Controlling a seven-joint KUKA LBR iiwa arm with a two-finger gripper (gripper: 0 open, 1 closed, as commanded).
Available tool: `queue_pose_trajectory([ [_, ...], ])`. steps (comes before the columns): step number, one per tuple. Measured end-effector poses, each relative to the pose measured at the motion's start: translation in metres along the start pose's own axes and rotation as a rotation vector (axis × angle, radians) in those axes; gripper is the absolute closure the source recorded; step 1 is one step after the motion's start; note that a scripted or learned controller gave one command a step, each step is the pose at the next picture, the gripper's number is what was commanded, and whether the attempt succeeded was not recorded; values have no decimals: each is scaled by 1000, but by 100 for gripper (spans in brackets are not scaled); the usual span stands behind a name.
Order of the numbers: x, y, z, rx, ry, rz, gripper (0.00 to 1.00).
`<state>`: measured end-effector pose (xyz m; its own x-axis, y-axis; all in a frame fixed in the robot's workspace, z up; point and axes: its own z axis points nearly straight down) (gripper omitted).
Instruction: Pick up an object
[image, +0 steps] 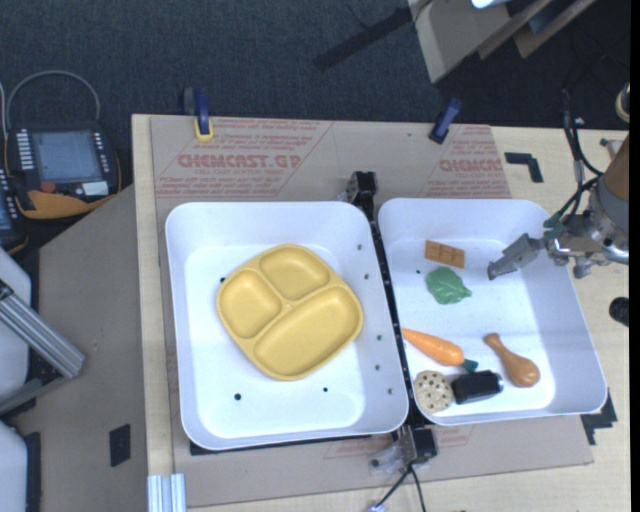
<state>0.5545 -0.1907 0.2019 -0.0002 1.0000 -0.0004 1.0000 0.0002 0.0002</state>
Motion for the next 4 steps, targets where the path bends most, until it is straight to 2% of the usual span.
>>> queue_pose_trajectory([
  [2, 9, -7, 96, 5, 2, 0, 0],
  [3, 9, -7, 118, 4, 2, 0, 0],
  [4, 9, -7, 107, 1, 0, 0, 100],
])
